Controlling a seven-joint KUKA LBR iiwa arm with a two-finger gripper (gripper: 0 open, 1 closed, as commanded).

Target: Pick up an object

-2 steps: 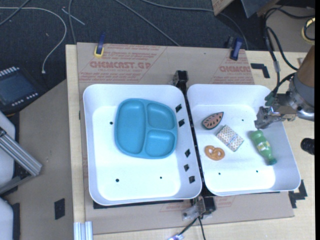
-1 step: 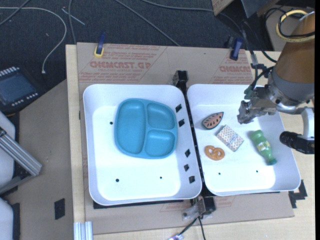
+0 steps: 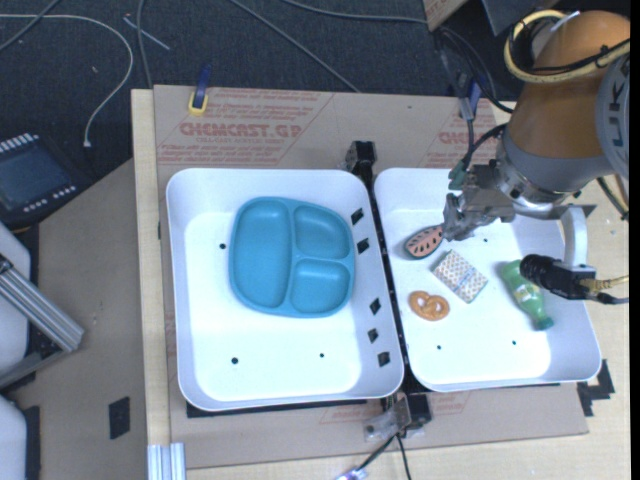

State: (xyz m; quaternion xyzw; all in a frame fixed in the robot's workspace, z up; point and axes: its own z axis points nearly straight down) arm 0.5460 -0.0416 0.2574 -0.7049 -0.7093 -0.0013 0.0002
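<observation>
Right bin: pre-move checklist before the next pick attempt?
1. Gripper above the right bin: ok.
2. Jaws open or shut: cannot tell, hidden under the wrist.
3. Object between the jaws: cannot tell; nothing visibly held.
4. Nearest target, the slice-shaped toy, lies just beside the gripper, apart from the patterned packet: ok.
5. Pretzel and green bottle lie separate, unobstructed: ok.
6. Left bin holds only the blue divided plate, away from the arm: ok.
</observation>
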